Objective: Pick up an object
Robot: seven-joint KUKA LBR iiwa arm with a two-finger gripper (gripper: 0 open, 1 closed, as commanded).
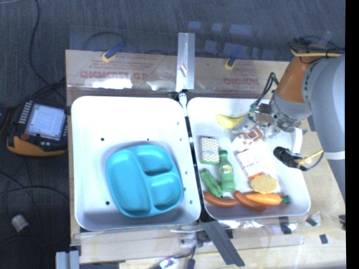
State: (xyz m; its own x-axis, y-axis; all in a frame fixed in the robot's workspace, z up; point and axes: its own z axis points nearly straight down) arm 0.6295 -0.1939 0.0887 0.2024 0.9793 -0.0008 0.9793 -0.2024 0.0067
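Desk, right bin (300, 198): hand (268, 119), state unclear, probably over packet (251, 134); descend vertically, banana (231, 120) alongside.

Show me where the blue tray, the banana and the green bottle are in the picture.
blue tray (145, 177): camera view, the ridge between its compartments.
banana (230, 120): camera view, the middle of its yellow body.
green bottle (226, 174): camera view, the middle of its body.

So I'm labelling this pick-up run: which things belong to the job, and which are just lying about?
Job:
gripper
banana
green bottle
carrot
sausage
cracker
right bin

Lying about:
blue tray
left bin
handheld pendant
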